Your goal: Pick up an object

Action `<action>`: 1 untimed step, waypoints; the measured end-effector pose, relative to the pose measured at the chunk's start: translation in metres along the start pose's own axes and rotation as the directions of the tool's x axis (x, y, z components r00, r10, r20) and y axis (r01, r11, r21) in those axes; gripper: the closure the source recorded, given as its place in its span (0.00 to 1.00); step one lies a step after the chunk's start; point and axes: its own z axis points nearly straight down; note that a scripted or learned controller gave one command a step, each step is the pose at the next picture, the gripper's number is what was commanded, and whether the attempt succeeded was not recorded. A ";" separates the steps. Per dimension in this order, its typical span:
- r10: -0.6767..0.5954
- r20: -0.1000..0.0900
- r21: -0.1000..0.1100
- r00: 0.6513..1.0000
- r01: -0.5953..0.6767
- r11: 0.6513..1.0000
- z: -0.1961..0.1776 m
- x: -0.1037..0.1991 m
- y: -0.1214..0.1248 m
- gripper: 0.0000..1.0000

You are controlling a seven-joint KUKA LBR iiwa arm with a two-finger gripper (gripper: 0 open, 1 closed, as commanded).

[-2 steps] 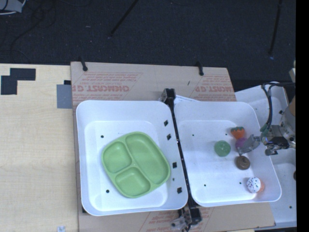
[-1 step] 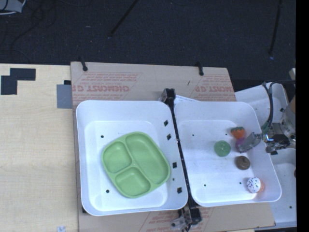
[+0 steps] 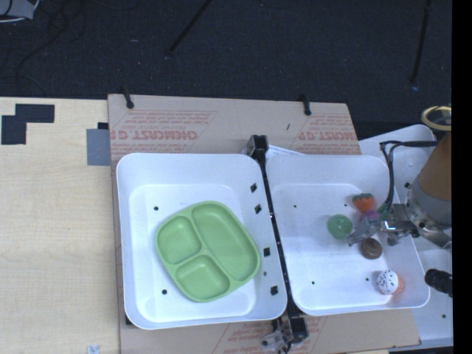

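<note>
Right bin (image 3: 324,301), contents, 4 small items, all clustered toward 3 o'clock of bin:
- Green ball (image 3: 340,226), qty 1. Near bin centre, slightly toward 3 o'clock. Prob. light, smooth, round; likely to roll or squirt out if pinched off-centre. Best hold: across widest part, straight down.
- Orange toy (image 3: 363,202), qty 1. At 1 o'clock of ball. Small, shape unclear; prob. light.
- Brown round piece (image 3: 371,248), qty 1. At 4 o'clock of ball, just beside gripper. Low, flat-looking; hard to get under.
- White spotted ball (image 3: 388,282), qty 1, orange bit at its side. At 5 o'clock of bin, near wall. Prob. light, may roll.

Left bin (image 3: 136,301): green divided plate (image 3: 207,251), qty 1, 3 compartments. Stiff, wide, shallow; rim only hold, awkward.

Gripper (image 3: 366,228): low in right bin, at 3 o'clock of green ball, between orange toy and brown piece. Spread of fingers: cannot tell. Nothing seen held.

Bins: qty 2.
</note>
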 end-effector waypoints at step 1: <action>0.001 0.001 -0.002 1.000 -0.001 1.000 0.043 -0.001 0.000 0.00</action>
